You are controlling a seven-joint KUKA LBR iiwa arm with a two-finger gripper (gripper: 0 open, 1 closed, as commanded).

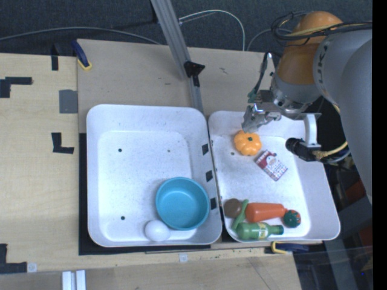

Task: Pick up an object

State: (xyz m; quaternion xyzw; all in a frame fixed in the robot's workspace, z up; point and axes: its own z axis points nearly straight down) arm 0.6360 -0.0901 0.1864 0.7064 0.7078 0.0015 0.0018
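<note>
Seen from above at a slant: two shallow white bins side by side on a pale wooden tabletop [36,162]. Reached in from the right with a grey arm [344,59], orange band [305,47] above the wrist, the claw [253,121] lowered over the back of the right bin [320,204], just above and beside a small orange pumpkin [247,142]. Could not tell from this angle whether the claw stood released or clenched; nothing seen between its tips. Pumpkin lay on the bin floor near the back left corner, close under the claw but not visibly gripped.

Just to the right of the pumpkin, a small red and white packet [271,165], lying tilted. Along the front wall of the same bin, a cluster of toy food: a brown round piece [232,208], an orange carrot [265,211] with a green stem end, a green bottle [259,229] lying on its side, and a small dark green and red ball [291,218] at the far right of the group, all close together or touching.

In the left bin [121,125], a blue bowl [182,202] set upright near the front right corner, with a white ball [156,229] just beside it against the front wall.

Across the top, a grey metal post [172,29] running down at a slant to the gap between the bins. Scattered on the tabletop at left, strips of black tape [59,144].
</note>
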